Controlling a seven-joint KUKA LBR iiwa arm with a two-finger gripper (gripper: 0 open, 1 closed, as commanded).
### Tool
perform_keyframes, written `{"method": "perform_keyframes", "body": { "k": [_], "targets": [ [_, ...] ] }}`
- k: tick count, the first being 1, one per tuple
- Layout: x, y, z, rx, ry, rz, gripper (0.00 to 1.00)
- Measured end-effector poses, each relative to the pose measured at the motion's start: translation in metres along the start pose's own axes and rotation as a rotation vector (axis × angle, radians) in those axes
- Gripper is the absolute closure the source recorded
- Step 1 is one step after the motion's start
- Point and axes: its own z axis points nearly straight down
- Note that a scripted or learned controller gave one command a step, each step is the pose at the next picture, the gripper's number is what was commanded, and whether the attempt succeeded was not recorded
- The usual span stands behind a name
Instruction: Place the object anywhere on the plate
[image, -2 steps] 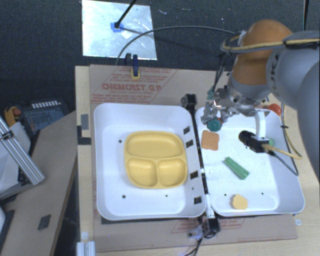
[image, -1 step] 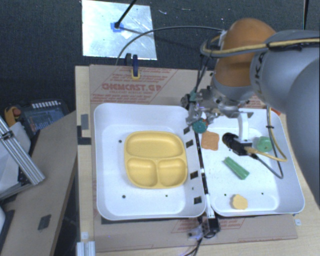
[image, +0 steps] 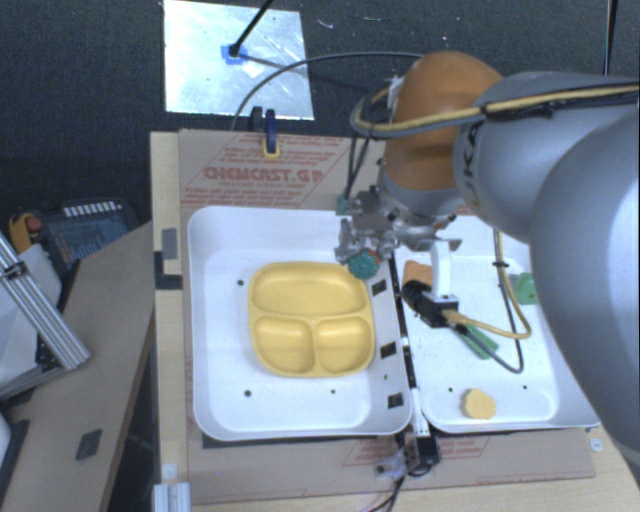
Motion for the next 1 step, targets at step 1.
{"method": "perform_keyframes", "body": {
  "k": [1],
  "targets": [
    [0.0593, -0.0095, 0.0052, 0.000, 0.001, 0.000, 1.00]
  ]
}}
